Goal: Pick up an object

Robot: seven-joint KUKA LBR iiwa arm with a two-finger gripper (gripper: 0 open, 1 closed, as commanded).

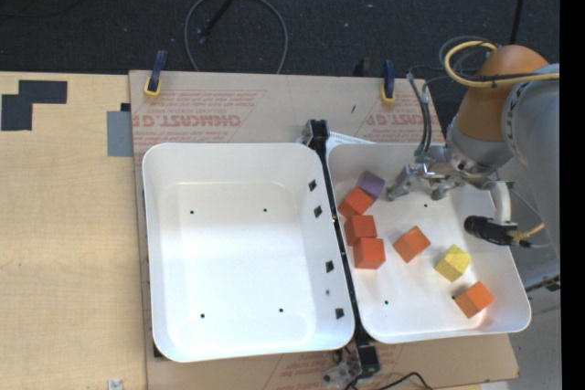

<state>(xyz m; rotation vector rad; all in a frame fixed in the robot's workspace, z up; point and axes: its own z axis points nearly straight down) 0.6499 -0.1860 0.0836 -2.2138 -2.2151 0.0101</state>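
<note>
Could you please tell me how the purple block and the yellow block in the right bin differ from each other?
The purple block sits near the divider beside the left bin, touching an orange block; the yellow block lies toward the bin's right side, apart from its neighbours. The purple block is dull and muted, the yellow block bright. The purple block is nearer the far end, the yellow block nearer the front. Both are small blocks resting in the right bin.

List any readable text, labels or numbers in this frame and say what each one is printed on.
"CHEMCAST GP", in red, seen upside down and repeated, on the brown sheet under the two white bins.
More red print on the same sheet's bottom edge: too cut off to read.
No text can be made out on the blocks, the bins or the arm.
</note>
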